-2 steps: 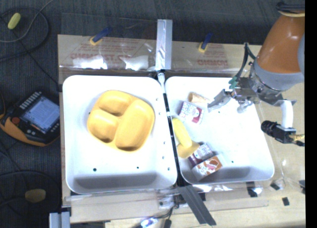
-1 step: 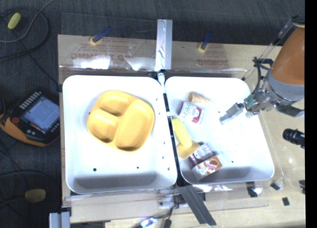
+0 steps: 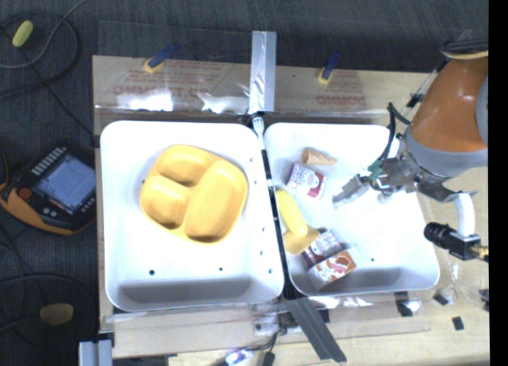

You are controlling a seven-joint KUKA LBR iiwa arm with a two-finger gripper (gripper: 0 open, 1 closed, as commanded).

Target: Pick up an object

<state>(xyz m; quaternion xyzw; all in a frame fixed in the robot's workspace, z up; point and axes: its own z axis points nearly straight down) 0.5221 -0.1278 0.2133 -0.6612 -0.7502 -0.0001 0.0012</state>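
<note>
My gripper hangs over the middle of the right bin, apart from the objects in it. Left of the gripper lies a white and purple packet, and above that a small tan wedge. A yellow banana-shaped piece rests along the bin's left wall. Two brown and red packets sit at the front of the bin. The orange-banded arm comes in from the right.
The left bin holds a large yellow lumpy object. A metal divider runs between the bins at the back. A black camera part sticks out by the right bin's right rim.
</note>
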